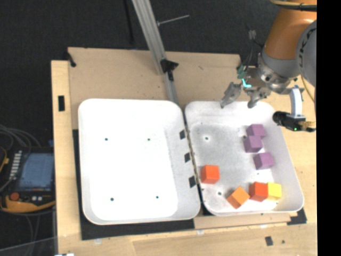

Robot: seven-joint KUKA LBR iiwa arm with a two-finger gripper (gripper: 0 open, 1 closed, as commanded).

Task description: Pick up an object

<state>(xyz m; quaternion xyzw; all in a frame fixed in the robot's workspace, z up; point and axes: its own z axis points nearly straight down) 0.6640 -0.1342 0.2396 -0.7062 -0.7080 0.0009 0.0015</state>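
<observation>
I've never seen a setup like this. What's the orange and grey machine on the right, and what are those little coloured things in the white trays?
The picture comes from one camera fixed above the bench, looking down. The grey and orange machine is a robot arm; its two-finger gripper hangs open over the far edge of the right-hand shallow white bin, holding nothing. In that bin lie small blocks: three purple cubes, an orange cube by the left wall, and an orange block, a red cube and a yellow cube near the front. The left-hand white bin sits beside it.

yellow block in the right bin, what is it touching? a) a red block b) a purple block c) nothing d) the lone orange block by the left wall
a: the yellow block sits against the red block near the right bin's front edge.
</observation>
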